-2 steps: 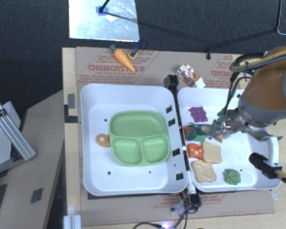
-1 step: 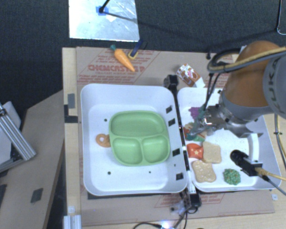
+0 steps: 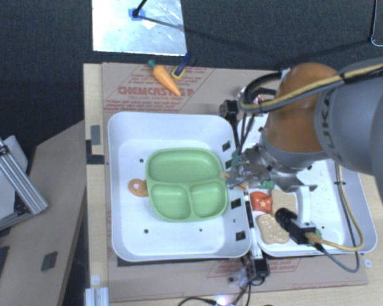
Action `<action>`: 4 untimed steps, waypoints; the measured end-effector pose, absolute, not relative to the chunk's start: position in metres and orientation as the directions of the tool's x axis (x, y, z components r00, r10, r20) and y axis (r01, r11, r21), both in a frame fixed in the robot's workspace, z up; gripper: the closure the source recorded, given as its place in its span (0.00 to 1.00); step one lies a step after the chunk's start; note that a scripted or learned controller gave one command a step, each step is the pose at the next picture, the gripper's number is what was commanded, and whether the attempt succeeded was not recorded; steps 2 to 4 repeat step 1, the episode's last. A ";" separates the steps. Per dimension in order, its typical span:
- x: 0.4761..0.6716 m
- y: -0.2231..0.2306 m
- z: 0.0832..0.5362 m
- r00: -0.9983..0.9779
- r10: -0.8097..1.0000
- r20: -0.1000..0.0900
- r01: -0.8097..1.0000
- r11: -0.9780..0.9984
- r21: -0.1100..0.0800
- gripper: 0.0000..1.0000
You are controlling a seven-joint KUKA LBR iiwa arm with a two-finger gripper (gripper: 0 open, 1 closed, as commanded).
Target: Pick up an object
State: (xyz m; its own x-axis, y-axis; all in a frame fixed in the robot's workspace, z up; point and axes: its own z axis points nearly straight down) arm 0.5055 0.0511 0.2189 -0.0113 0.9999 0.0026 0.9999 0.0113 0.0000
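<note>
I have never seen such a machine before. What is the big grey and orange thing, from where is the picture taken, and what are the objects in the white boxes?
The big grey and orange thing is a robot arm that reaches in from the right. One camera above the bench looks down at a slant. Two shallow white bins sit side by side. The left bin holds a green divided plate and a small tan ring beside it. In the right bin, under the arm, lie a red piece and pale toy food. A toy carrot lies on the cardboard behind the bins. Whether the gripper holds anything, I cannot tell.

Dark carpet floor (image 3: 38,56), shiny metal sheet (image 3: 139,18)
</note>
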 end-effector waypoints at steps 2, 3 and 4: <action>0.506 0.041 0.235 -0.002 1.000 0.001 1.000 0.002 0.003 1.00; 0.506 0.041 0.235 -0.002 1.000 0.001 1.000 0.002 0.003 1.00; 0.506 0.041 0.235 -0.002 1.000 0.001 1.000 0.002 0.003 1.00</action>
